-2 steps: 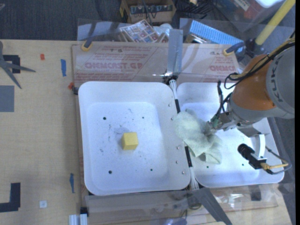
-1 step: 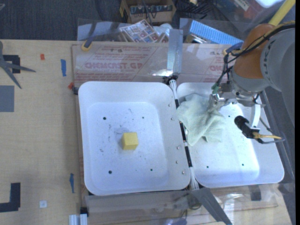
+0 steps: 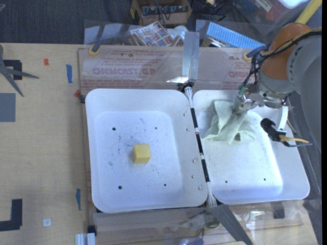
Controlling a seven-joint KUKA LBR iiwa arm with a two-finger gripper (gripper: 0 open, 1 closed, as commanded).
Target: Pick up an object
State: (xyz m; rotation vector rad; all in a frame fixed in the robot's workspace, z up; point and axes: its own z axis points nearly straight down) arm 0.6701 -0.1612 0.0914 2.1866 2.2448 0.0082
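cloth [image 3: 225, 124] | right bin [image 3: 255, 180], bunched directly under end effector [image 3: 241, 106] | end effector clamped on cloth's top

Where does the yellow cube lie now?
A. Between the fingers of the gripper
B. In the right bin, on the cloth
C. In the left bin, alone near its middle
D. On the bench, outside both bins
C: the yellow cube sits near the middle of the left bin, while the pale cloth lies in the right bin.
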